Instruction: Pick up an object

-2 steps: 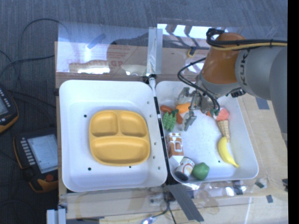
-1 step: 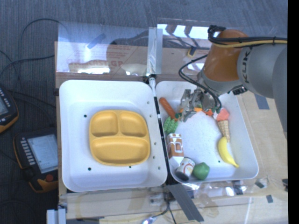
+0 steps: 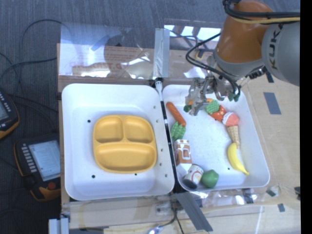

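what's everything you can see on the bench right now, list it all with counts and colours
bins: 2, white, side by side
divided plate: 1, yellow, left bin
toy carrot: 1, orange, right bin by the divider
toy corn: 1, green, below the carrot
can: 1, orange and white, right bin
toy ice cream cone: 1, pink and tan, right side
toy banana: 1, yellow, lower right
lime: 1, green, front edge
gripper: 1, metal, over the right bin's back
arm: 1, grey and orange

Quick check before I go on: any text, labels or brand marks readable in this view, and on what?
"KU": the start of a brand mark on the grey arm, cut off at the edge.
Can with orange and white label: print too blurred to read.
Handheld screen left of the bench: too small to read.
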### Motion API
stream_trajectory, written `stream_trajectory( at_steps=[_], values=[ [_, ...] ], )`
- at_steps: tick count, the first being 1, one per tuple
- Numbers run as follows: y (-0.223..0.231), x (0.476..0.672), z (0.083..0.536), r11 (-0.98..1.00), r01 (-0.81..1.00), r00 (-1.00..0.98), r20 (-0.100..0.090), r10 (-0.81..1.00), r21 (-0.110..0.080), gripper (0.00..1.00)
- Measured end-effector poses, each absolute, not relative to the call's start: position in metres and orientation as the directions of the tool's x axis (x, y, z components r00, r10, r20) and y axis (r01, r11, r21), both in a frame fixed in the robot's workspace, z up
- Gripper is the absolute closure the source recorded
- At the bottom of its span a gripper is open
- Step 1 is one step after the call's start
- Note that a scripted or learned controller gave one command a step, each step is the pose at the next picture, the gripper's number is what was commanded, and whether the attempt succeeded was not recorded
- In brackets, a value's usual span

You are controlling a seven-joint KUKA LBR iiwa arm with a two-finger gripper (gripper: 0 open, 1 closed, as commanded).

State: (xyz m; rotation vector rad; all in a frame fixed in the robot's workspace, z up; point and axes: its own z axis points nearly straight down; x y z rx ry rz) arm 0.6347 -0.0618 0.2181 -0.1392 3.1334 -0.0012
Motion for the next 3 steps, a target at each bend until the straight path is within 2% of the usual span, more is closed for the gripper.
stream_trajectory(
  at_steps=[1, 2, 3],
  values=[
    [0.018, 0.663, 0.212, 0.999, -0.048, -0.999, -0.003, -0.048, 0.001, 1.0],
    [0.037, 0.669, 0.268, 0.999, 0.043, -0.999, -0.004, 0.043, 0.001, 1.0],
    [0.038, 0.67, 0.277, 0.999, 0.042, -0.999, -0.008, 0.042, 0.0, 1.0]
  ],
)
